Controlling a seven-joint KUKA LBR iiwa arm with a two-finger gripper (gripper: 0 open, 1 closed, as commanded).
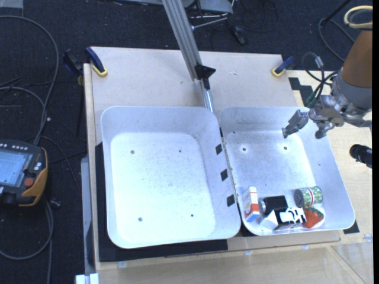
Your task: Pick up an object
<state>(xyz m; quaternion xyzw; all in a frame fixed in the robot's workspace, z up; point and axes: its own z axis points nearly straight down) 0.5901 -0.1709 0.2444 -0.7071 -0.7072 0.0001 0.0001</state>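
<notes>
My gripper [307,127] hangs over the far right corner of the right bin [278,158], fingers spread apart with nothing between them. Several small objects lie bunched along the right bin's near edge: a white and red carton [251,201], a black block [275,204], a black and white box [288,216], a green can [308,196] and a red piece [314,218]. They sit well below the gripper in the view, apart from it.
The left bin [160,176] lies beside the right one, sharing a middle rim. A slanted metal pole [186,40] rises behind the bins. Yellow clamps [98,70] hold the board's far corners. A teach pendant [21,173] lies on the floor at left.
</notes>
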